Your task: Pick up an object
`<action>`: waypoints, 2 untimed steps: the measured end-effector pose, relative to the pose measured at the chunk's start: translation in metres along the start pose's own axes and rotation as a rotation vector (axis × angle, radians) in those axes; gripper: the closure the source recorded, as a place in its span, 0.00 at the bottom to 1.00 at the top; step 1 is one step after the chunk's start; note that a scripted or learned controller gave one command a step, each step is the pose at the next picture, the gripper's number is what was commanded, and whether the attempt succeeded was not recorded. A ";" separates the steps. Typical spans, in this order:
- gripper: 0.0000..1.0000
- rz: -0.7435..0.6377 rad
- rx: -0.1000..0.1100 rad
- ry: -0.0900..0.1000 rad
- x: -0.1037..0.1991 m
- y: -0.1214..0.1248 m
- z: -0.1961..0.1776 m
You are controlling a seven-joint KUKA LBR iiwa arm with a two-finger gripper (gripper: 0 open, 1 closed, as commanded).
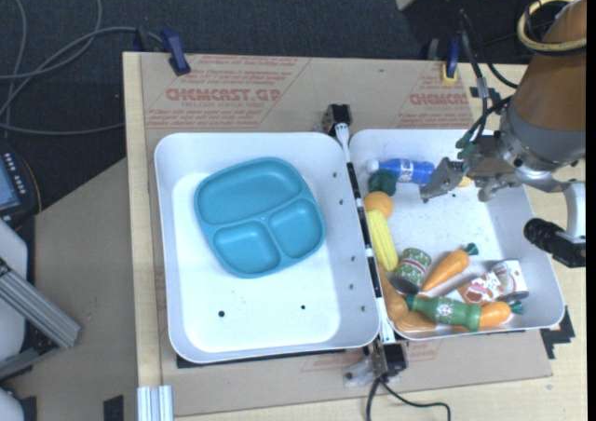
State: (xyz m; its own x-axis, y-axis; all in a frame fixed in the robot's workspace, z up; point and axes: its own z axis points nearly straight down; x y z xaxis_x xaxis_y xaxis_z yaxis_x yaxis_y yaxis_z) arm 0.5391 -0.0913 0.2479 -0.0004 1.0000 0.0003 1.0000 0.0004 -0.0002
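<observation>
Nearest us sits the left bin, wide and white, with a blue divided plate lying in it. Beside it, the right bin holds the toys: a corn cob, carrot, green bottle, small can and blue bottle. Over its far side hangs the gripper, fingers slightly parted, holding nothing.

Divided plate in left bin; corn, carrot in right bin (bins side by side)
</observation>
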 end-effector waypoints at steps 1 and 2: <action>0.00 0.007 0.011 0.000 -0.051 -0.036 0.093; 0.00 0.002 -0.020 -0.010 -0.051 -0.043 0.138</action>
State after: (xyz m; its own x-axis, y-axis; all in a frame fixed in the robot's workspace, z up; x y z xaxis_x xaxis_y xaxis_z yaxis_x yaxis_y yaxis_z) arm 0.4958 -0.1426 0.1095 0.0015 1.0000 -0.0095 0.9998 -0.0013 0.0201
